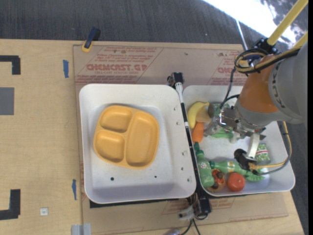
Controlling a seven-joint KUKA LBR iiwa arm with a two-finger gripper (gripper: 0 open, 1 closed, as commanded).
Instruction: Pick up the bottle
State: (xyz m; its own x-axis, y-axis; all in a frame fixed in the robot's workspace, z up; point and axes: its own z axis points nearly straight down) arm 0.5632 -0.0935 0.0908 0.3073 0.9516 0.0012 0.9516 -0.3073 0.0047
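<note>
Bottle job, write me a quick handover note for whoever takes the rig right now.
Pincer: low over the middle of the right bin, above the pile of items; I cannot tell whether it is open or shut, and nothing visibly sits in it.
Bottle: green, lying on its side near the right bin's front edge, beside a red tomato.
Also in that bin: a banana and a carrot near the divider.
Left bin: holds a yellow divided tray.
Done: nothing confirmed; the bottle lies in the bin.
Left: grasp the bottle and lift it.
</note>
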